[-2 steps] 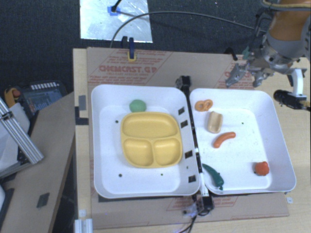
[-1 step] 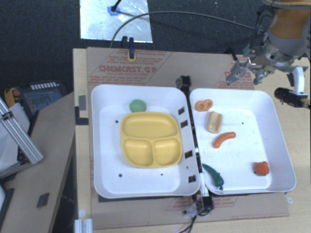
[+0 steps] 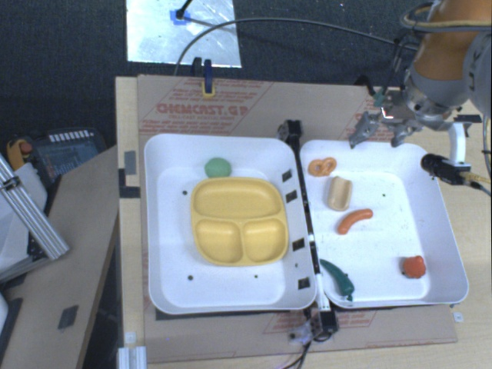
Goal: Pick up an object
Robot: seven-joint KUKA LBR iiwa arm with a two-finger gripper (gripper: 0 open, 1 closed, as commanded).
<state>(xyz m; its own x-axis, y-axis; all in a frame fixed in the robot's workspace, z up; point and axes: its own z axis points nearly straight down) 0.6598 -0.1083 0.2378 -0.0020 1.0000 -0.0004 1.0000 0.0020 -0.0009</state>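
Nearest the lens, at the right bin's [image 3: 442, 206] front-left corner: a dark green piece [image 3: 338, 277], far below and left of the gripper [image 3: 382, 135]. Well below the gripper and slightly right, near the front-right corner: a red-orange lump [image 3: 413, 266]. Roughly straight below and a little left of the gripper, mid-bin: a sausage [image 3: 354, 220], orange-red, lying at a slant. Just up-left of the sausage, apart from it: a tan roll [image 3: 339, 192], upright-ish, closer to the gripper. Further up-left still, by the bin's back-left corner: a pretzel [image 3: 322, 166], below-left of the gripper and the closest of the lot to it, yet clearly apart. Gripper itself: hanging over the right bin's back rim, fingers spread apart, nothing between them, touching none of the pieces. Above and right of the gripper: the grey arm [image 3: 453, 37] with its orange band. Far left of the gripper: the left bin [image 3: 165, 206], holding a yellow tray [image 3: 237, 220] with three compartments. Just behind the tray, touching or nearly touching its back edge: a green ball [image 3: 217, 167]. Between the bins: a black divider strip [image 3: 301, 206], running front to back, left of the gripper.
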